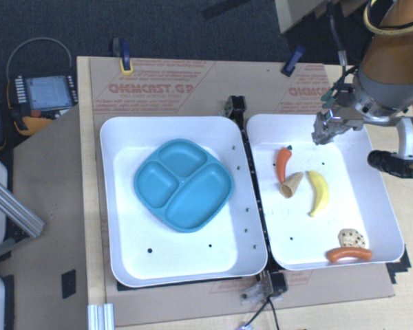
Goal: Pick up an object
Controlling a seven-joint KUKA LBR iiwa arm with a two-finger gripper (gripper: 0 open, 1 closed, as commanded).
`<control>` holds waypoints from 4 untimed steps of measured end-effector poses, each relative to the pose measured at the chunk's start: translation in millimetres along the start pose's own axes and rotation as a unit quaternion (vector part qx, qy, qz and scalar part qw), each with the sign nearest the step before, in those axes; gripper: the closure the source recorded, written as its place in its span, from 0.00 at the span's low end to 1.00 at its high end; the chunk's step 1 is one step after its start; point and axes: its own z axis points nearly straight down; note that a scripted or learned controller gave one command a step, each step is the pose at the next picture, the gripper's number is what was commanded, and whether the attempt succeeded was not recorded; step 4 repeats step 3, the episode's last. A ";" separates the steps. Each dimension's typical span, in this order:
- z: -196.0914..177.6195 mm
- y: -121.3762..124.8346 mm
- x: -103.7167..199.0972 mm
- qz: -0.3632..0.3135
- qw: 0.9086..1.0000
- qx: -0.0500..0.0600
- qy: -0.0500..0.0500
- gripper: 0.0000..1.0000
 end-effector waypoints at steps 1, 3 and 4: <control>-5.3 -8.3 54.1 0.000 1.000 0.000 0.000 1.00; 5.4 -30.8 159.5 -0.001 1.000 0.001 0.000 1.00; 5.4 -30.8 159.5 -0.001 1.000 0.001 0.000 1.00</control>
